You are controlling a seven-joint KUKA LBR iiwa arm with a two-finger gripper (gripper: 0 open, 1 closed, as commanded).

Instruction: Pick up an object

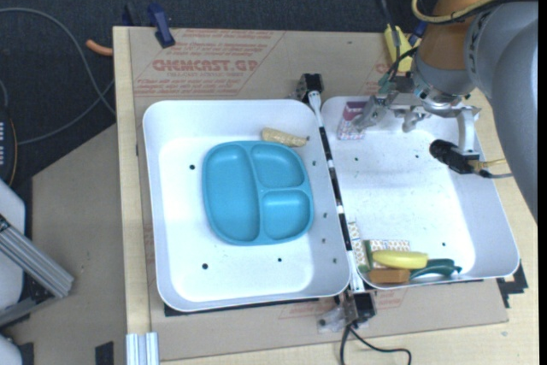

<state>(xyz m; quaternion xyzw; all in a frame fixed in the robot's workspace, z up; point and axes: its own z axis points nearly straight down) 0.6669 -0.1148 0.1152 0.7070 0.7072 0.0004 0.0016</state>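
My gripper (386,120) hangs over the far left corner of the right bin (427,201). Its two fingers stand apart, open, with nothing between them. A small pink and white item (349,120) lies on the bin floor just beside the left fingertip (364,119). In the near left corner of the same bin lie a yellow banana (400,259), a green piece (438,272), an orange-brown piece (389,275) and a small patterned packet (376,245). The left bin (171,226) holds a blue divided plate (256,191) and a tan oblong item (284,138) at its far edge.
The grey arm with its orange band (457,21) comes in from the upper right. A black part with a cable (453,156) hangs over the right side of the right bin. A ridge with black clips (329,175) separates the bins. A blue clamp (160,23) sits at the bench's far left.
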